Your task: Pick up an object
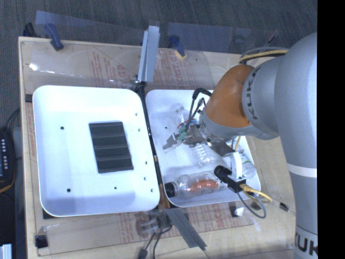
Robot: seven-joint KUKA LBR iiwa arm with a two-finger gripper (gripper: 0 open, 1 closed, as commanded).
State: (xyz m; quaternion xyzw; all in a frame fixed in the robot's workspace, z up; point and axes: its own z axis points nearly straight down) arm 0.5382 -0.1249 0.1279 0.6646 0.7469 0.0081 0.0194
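**Arm down in the right bin, nothing lifted**

I've got the gripper (175, 139) low over the right bin (161, 104), near its middle. I cannot tell how the jaws stand. A clear plastic bottle (195, 185) with a black cap lies along the near edge, probably my target. A dark ridged block (111, 146) sits mid left bin (54, 107), well apart.
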